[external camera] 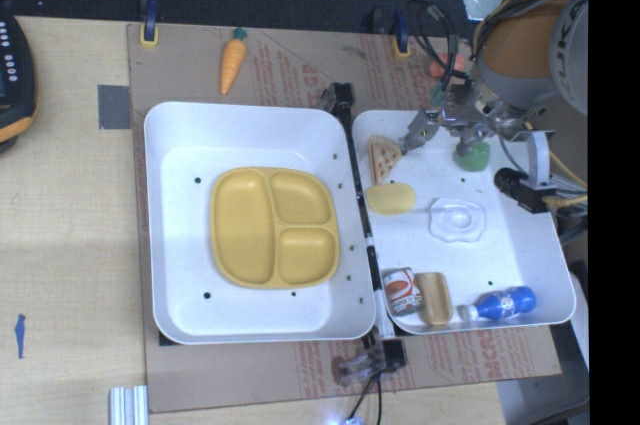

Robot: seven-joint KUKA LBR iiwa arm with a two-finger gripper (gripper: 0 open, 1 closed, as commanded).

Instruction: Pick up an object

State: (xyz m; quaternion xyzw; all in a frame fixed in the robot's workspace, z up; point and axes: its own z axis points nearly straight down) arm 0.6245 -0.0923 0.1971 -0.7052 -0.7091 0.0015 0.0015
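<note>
camera view | tool (418, 135) at 12 o'clock in right bin (540, 243), grip state unclear | waffle wedge (384, 158) just beside it: likely light, stiff, thin; take across its flat edges

Faint reddish print on the brown cardboard sheet (300, 73) under the bins, too blurred to read.

A toy carrot (232, 61) (orange) lies on the bench beyond the bins.
</note>
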